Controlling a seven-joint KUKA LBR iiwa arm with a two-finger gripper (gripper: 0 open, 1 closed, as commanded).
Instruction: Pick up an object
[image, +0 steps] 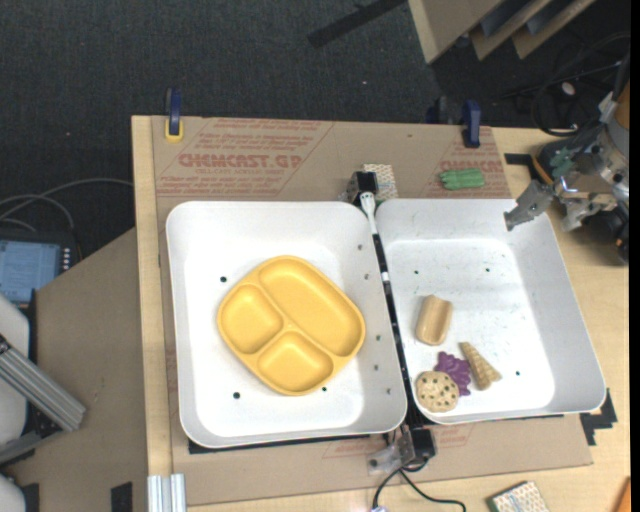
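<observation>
The gripper (527, 207) hovers at the right bin's (540, 290) far corner, finger state impossible to tell, tan cylinder (433, 319), cookie (436, 391) below-left.

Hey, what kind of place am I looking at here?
Probably a robotics lab test bench: two shallow white bins sit on a clamped board, holding a yellow divided plate and toy food like a cookie, with loose cables nearby.
</observation>
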